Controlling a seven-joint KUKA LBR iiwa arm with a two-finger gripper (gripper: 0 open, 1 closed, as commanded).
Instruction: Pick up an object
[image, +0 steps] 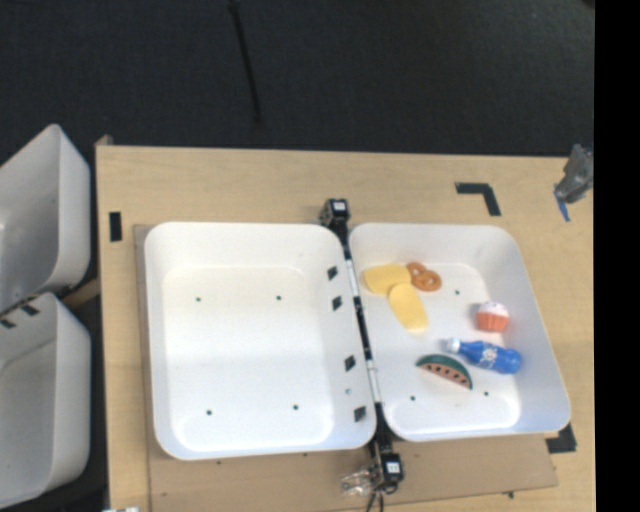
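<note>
Here the tan desk (250, 185) stands against dark floor; the gripper (574, 178) sits at its far right edge, its state unclear; the right bin (520, 260) holds yellow pieces (398, 292), a pretzel (424, 278), cupcake (491, 318), blue bottle (488, 355) and watermelon slice (445, 371); the left bin (240, 340) adjoins it.

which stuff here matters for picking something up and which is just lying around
For the job:
yellow pieces
pretzel
cupcake toy
blue bottle
watermelon slice
right bin holding them
gripper, at the right edge

Just lying about:
left bin
bench
black corner mark
</note>
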